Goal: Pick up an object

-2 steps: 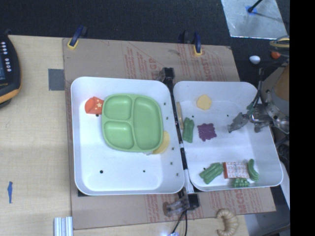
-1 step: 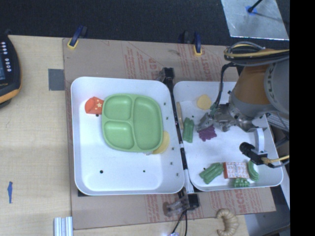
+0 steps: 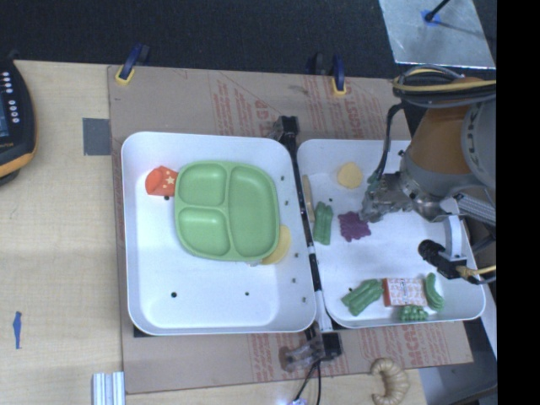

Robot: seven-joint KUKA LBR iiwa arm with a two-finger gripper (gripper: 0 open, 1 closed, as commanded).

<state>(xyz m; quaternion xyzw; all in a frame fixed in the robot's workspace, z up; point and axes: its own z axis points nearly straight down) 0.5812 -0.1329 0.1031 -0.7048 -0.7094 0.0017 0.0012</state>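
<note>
Pincer (image 3: 377, 202) low in right bin (image 3: 384, 264), just beside purple toy (image 3: 354, 225) — grip state impossible to tell. Green divided plate (image 3: 227, 209) in left bin (image 3: 202, 298) — well apart.

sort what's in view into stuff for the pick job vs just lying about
For the job: hand, purple toy, yellow piece, green pieces, right bin.
Lying about: green divided plate, red piece, left bin, clamps.
</note>
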